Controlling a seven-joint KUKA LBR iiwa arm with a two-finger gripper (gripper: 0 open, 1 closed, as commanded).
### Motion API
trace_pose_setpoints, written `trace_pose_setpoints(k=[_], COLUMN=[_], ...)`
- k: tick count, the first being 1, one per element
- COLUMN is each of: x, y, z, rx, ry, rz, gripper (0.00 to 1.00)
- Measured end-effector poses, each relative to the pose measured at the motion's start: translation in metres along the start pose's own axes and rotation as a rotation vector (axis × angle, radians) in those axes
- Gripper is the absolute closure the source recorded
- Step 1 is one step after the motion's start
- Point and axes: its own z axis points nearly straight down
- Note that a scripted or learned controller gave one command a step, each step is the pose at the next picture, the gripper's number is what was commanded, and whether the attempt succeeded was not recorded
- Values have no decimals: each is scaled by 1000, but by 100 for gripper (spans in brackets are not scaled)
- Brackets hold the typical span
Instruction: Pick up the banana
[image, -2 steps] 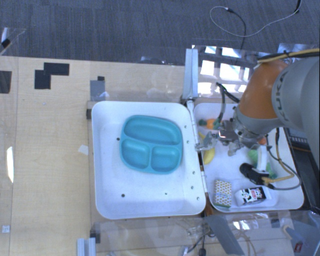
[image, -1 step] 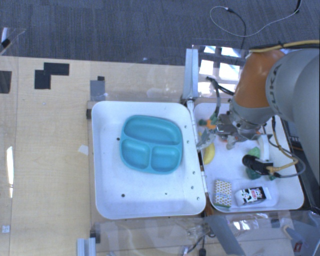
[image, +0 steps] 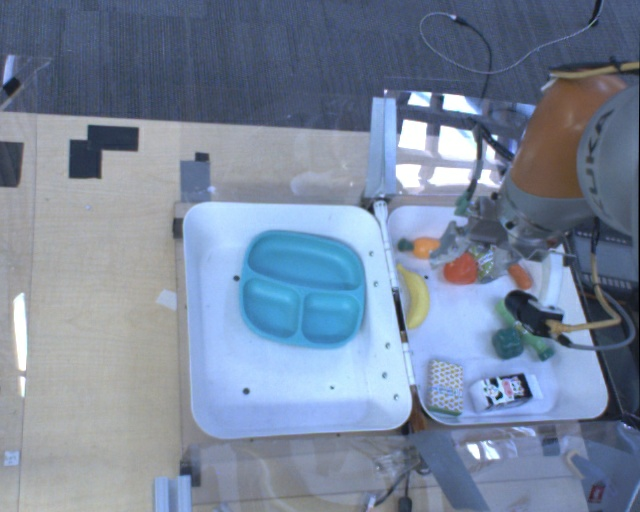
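Banana (image: 414, 297) lies at the right bin's (image: 590, 400) left edge.
I see the gripper (image: 478, 240) up-right of it, above a red item (image: 461, 269); its grip I cannot tell.

There are two white bins on the table (image: 100, 330). The left bin (image: 215, 300) has one blue plate (image: 302, 288) in it, and the plate has three parts.

The right bin (image: 580, 385) has many small things. There is one yellow banana (image: 414, 297). There is one red tomato (image: 461, 269). There is one small orange thing (image: 425, 246) and one more orange thing (image: 520, 274), maybe a carrot. There is one green block (image: 508, 343). There is one little milk box (image: 506, 391). There is one small packet (image: 446, 385) with a dotted pattern.

There is one robot arm (image: 575, 140), with one tool (image: 480, 235).
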Motion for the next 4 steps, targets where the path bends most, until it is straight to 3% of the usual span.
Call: trace_pose_setpoints(k=[1, 2, 3, 4], x=[56, 45, 87, 12], y=[-19, -39, -38, -45], z=[37, 37, 4, 37], rx=[2, 2, 0, 2], ry=[0, 0, -1, -1], rz=[-58, -71, -30, -33], gripper=[0, 0, 0, 0])
